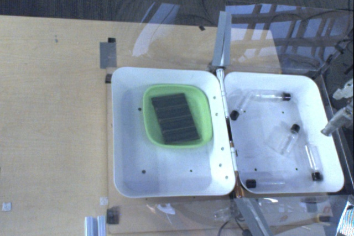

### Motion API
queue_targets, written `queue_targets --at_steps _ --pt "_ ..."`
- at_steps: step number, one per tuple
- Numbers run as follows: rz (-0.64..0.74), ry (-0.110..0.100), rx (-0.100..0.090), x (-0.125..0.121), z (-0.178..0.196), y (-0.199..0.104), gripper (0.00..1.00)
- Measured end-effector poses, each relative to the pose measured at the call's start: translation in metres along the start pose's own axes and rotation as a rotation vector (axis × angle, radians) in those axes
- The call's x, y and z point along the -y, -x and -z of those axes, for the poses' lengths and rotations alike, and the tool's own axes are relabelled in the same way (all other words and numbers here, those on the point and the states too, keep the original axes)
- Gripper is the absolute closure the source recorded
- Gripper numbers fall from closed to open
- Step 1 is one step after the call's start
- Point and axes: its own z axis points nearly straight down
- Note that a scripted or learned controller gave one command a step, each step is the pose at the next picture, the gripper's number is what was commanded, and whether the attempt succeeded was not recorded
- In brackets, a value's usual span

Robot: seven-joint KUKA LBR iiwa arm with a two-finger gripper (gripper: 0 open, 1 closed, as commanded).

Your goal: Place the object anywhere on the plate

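A lime-green plate (pixel 177 116) is sitting in a white bin (pixel 127 174), showing a dark grey ribbed block (pixel 175 118) — beside it, clear vials (pixel 287 139) with black caps are lying in another white bin (pixel 326 174) — on a pale tan bench (pixel 50 119).

The arm enters at the far right edge of the frame, with a grey, slanted portion of it visible. The gripper (pixel 338 123) end sits at that edge, pointing down and left. Finger position is not discernible from this angle.
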Motion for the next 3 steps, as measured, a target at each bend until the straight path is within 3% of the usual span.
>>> queue_targets --at_steps 1,2,3 --pt "0.013 0.000 0.000 -0.0004 -0.0123 0.0000 0.00" --pt "0.211 0.000 0.000 -0.0002 -0.0215 0.0001 0.00" --pt "0.159 0.000 0.000 0.0002 -0.0117 -0.0002 0.00"
